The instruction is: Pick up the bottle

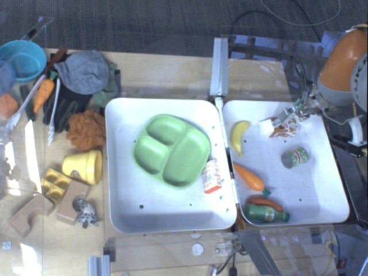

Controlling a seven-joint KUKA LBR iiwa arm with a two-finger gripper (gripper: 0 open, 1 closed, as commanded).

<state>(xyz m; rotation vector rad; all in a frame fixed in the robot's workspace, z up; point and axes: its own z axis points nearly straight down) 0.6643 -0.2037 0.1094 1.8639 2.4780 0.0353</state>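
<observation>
Two shallow white bins sit side by side on a tabletop, seen from above. The left bin [123, 211] holds a green divided plate [172, 150] and a small orange-and-white packet [211, 176] by its right wall. In the right bin [336, 203], the green bottle [265, 214] lies on its side in the near left corner, just beside an orange carrot [249, 177], with a yellow banana [238, 136] further back. The grey and orange arm [342, 68] reaches in from the right; its jaws [301, 107] hang over the bin's far side, near a small carton [280, 126], well apart from the bottle. Whether the jaws are wide or narrow, I cannot tell. The pick appears not yet begun: approach, grasp and lift all remain.
</observation>
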